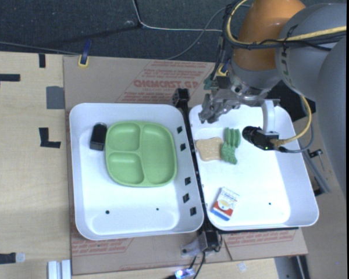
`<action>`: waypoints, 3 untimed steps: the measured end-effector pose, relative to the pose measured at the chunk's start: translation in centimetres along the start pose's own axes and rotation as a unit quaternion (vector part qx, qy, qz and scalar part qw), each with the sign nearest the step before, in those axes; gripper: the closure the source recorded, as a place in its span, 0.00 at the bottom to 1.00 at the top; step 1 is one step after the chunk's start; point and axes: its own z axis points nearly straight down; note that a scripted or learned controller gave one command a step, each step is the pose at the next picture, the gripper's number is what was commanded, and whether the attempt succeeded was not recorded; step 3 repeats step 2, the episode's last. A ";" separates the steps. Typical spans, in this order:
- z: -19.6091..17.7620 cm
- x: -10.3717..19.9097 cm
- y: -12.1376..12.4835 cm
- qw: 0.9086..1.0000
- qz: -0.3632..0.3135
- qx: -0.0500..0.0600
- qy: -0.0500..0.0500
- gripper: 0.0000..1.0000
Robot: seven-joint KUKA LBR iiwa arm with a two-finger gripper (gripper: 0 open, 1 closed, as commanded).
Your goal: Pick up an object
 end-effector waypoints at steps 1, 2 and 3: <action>0.0 5.7 -0.9 1.000 0.000 -0.001 0.000 1.00; 0.4 10.7 -1.2 1.000 0.001 -0.001 -0.001 1.00; 0.4 10.7 -1.2 1.000 0.001 -0.001 -0.001 1.00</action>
